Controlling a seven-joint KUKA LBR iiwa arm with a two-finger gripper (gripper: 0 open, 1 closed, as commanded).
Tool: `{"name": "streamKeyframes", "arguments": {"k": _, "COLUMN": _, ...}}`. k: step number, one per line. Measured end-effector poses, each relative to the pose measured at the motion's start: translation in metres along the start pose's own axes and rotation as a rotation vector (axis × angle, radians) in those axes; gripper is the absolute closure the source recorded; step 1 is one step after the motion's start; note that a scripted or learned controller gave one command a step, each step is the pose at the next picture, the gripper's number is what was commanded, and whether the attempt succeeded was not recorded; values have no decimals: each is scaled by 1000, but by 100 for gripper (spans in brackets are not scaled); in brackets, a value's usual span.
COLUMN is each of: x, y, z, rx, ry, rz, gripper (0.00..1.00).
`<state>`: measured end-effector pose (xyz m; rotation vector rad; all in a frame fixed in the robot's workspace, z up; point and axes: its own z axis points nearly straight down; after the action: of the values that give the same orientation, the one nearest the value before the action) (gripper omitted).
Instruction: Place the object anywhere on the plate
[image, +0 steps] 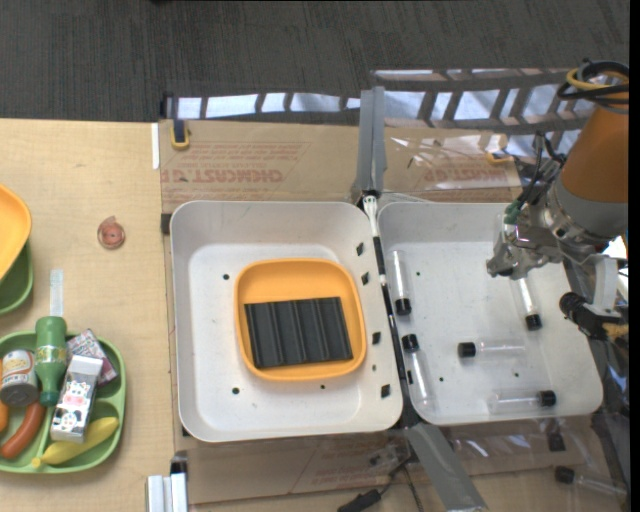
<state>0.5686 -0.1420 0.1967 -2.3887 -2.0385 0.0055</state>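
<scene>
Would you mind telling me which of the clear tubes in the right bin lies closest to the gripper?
The tube just below the gripper, lying nearly upright in the view with its black cap toward the front. The other tubes lie farther left or nearer the front edge.

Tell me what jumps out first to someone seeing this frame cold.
The yellow plate in the middle of the left bin, with a dark ribbed block lying on it. Next, the arm's orange band at the right edge, with the tool over the right bin, where clear tubes with black caps lie scattered. Far left, on the wooden bench, a green tray of toy food adds colour.
</scene>
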Motion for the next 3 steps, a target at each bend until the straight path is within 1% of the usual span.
{"name": "streamKeyframes", "arguments": {"k": 1, "x": -7, "y": 45, "z": 5, "rx": -2, "ry": -1, "rz": -187, "gripper": 100}}
{"name": "streamKeyframes", "arguments": {"k": 2, "x": -66, "y": 102, "z": 23, "rx": -3, "ry": -1, "rz": -223, "gripper": 100}}
{"name": "streamKeyframes", "arguments": {"k": 3, "x": -64, "y": 102, "z": -32, "rx": -6, "ry": -2, "rz": -438, "gripper": 100}}
